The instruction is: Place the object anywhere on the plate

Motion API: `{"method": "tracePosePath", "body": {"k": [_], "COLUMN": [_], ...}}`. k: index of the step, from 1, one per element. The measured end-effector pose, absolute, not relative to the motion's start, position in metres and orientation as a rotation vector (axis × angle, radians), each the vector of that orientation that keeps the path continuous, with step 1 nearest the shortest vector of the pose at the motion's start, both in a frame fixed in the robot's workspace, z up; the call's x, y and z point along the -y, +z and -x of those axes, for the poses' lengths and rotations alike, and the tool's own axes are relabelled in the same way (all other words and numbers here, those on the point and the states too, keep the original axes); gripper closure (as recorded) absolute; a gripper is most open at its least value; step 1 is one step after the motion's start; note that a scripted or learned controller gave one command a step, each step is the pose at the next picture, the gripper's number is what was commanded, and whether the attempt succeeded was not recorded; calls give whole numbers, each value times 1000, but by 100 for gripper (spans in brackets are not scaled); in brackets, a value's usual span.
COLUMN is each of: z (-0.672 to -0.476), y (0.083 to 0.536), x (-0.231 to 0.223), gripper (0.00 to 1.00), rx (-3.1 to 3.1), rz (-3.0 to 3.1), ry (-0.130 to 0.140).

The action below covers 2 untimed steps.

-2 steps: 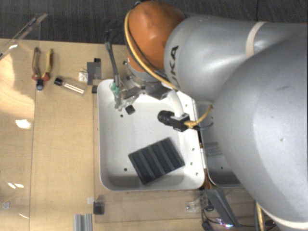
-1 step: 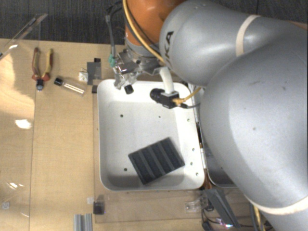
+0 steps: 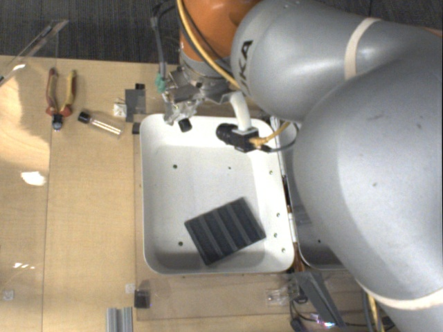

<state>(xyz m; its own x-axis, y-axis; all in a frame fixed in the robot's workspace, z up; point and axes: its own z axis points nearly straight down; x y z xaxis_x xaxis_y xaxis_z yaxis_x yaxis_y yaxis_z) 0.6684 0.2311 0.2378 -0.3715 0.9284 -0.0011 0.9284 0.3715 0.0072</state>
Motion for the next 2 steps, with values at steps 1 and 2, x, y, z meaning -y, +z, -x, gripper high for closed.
{"method": "tracePosePath", "body": {"k": [1,2], "z": [-669,-670], "y": [162,174], "x": [-227,-228], "gripper": [100,100], "rx": [-2845,-2843], "rz": [-1328,-1325], "ry": [3,11]}}
